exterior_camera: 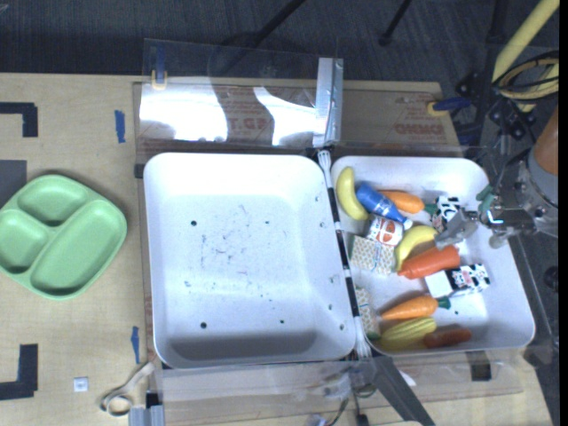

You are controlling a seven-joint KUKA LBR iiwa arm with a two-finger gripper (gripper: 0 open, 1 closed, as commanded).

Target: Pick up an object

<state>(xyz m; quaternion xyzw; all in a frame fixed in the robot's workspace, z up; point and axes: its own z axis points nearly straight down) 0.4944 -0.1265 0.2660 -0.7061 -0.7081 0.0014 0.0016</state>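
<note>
While the gripper (461,224) hangs at centre right of the frame, its state impossible to tell, the carrot (430,261) lies just below it in the right bin (519,327). It looks light, stiff and smooth; the thick middle seems the best hold.

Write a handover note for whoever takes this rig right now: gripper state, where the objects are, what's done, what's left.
Gripper: low over the right bin, near its right wall, beside the carrot. Nothing seen held.
Objects: all in the right bin. Banana at the top left, blue bottle next to it, a second carrot and corn near the front.
Left bin: bare white floor. Green divided plate sits on the bench to its left.
Done: arm has reached into the pile.
Left: grasp one object and lift it.
</note>
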